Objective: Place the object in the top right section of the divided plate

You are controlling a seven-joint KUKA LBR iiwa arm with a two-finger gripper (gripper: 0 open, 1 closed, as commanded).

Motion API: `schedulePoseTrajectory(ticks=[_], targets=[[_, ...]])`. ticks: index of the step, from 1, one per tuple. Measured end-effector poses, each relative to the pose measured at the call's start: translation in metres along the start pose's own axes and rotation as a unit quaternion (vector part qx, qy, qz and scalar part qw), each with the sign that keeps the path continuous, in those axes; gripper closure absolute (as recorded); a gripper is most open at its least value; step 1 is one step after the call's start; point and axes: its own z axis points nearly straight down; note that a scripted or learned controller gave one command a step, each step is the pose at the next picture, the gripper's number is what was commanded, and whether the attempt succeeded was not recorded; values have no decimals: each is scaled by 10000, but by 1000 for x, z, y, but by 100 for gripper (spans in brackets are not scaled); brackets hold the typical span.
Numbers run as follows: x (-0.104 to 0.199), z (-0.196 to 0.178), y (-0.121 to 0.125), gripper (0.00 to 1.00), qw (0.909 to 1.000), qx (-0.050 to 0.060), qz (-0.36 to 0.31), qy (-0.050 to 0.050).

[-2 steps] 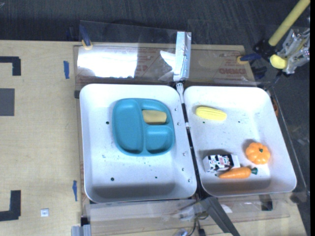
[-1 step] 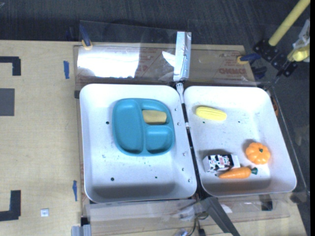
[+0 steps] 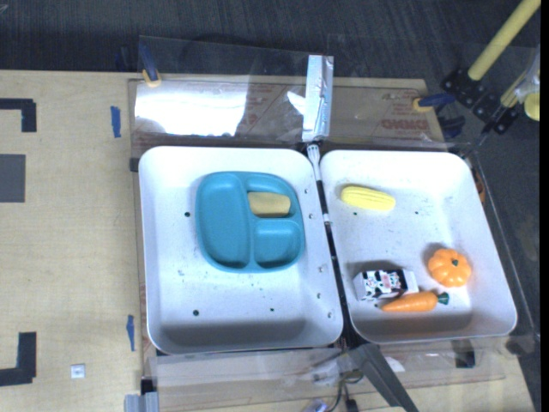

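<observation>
A blue divided plate (image 3: 225, 226) lies in the left white bin (image 3: 171, 273). A tan, bread-like object (image 3: 269, 203) rests in the plate's top right section. In the right bin (image 3: 480, 221) lie a yellow corn cob (image 3: 368, 198), an orange pumpkin (image 3: 449, 267), an orange carrot (image 3: 413, 302) and a small black-and-white carton (image 3: 380, 283).
A clear plastic wall with a metal strip (image 3: 318, 97) stands behind the bins. A yellow pole with black clamps (image 3: 502, 37) crosses the top right corner. Wooden bench surface (image 3: 60, 230) lies to the left of the bins.
</observation>
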Motion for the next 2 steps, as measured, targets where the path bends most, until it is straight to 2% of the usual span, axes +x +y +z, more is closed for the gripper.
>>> schedulePoseTrajectory(ticks=[1,2], targets=[[-28,-1,12,100,9986,-21,527,5],[1,0,0,100,9998,-3,-187,2]])
